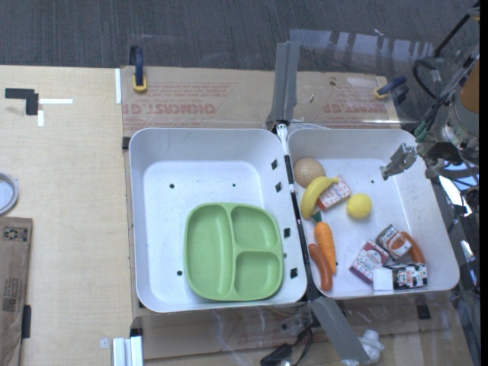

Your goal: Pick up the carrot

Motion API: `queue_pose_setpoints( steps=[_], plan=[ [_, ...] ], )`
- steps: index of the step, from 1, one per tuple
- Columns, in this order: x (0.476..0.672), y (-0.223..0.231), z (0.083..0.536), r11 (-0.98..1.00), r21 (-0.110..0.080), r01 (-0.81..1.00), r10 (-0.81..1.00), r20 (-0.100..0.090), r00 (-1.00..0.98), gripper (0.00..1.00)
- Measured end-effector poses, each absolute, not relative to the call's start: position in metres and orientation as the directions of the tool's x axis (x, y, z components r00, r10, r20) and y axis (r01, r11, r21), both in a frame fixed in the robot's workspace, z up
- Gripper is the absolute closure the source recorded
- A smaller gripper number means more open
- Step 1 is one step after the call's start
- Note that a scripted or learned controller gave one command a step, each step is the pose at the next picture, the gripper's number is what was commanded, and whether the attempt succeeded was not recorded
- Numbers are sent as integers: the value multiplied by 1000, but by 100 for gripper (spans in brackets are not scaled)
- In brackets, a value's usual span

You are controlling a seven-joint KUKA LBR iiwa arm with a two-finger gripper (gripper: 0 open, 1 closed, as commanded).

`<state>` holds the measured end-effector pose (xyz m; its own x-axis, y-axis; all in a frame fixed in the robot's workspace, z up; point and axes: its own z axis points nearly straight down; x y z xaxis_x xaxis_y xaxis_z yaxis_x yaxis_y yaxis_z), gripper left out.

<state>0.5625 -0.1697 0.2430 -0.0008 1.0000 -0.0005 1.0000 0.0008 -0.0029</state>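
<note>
Hovering at two o'clock over the right bin (446, 227), the gripper (398, 161) shows jaws parted, empty; the carrot (325, 240) lies untouched at seven o'clock.

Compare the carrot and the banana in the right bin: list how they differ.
Colour: the carrot is orange, the banana yellow.
Shape: the carrot is fairly straight and tapers; the banana curves.
Place: the carrot lies nearer the bin's front edge, the banana further back, beside a brown round item.
Shared: both are elongated toy foods lying flat near the right bin's left wall.
</note>
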Motion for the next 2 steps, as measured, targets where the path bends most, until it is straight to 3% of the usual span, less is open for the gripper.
queue_pose_setpoints(
  steps=[1,2],
  plan=[
    [514,-92,127,68,-4,998,998,1,-68,0],
    [516,-98,102,206,22,978,978,-10,-206,0]
  ],
)
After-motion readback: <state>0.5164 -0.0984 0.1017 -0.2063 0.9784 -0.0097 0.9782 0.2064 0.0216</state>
